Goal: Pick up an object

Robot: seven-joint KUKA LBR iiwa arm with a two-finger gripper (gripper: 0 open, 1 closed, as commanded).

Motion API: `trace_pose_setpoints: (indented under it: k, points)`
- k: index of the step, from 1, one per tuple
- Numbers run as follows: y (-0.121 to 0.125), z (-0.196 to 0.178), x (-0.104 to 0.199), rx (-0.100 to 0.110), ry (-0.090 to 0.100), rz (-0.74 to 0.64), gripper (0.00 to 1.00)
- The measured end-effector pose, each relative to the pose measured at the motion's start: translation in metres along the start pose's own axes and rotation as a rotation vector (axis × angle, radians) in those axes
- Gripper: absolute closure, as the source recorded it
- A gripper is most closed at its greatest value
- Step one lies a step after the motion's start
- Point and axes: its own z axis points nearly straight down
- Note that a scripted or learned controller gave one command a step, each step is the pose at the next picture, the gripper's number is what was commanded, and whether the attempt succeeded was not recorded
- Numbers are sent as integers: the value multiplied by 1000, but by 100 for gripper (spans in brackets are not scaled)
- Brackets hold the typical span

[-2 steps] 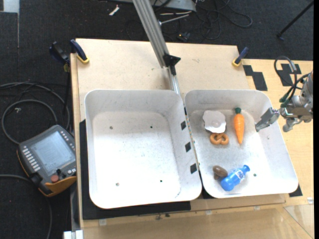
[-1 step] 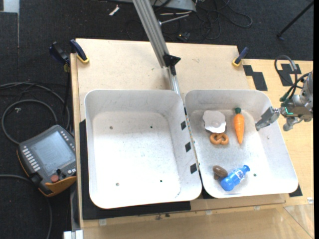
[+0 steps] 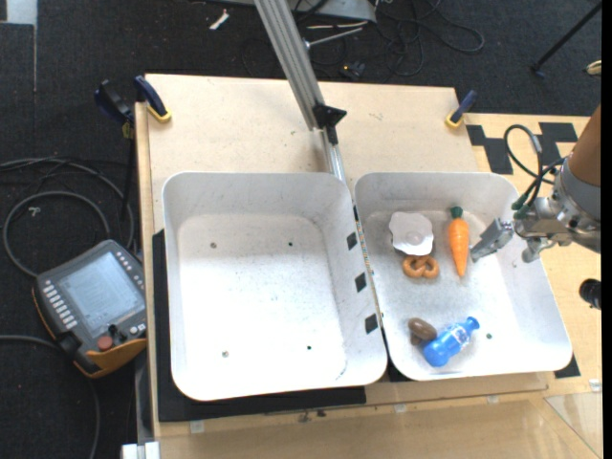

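- The pincer (image 3: 510, 240) hovers over the right bin's (image 3: 559, 338) right side, fingers spread, holding nothing.
- Nearest, just to its left, lies the carrot (image 3: 459, 241); pretzel (image 3: 421, 268) and blue bottle (image 3: 449, 340) are farther.
- Judged step: approach. Next it must centre over one object and descend.

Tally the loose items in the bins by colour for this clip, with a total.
Orange: 1, the carrot
White: 1, the white piece
Light brown: 1, the pretzel
Dark brown: 1, the brown lump
Blue: 1, the blue bottle
Total: 5, all in the right bin.
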Motion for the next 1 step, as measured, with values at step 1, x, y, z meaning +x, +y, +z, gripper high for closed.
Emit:
trace_pose_setpoints:
  k: [1]
  points:
    - [-9,60,-1,2,1,2,0]
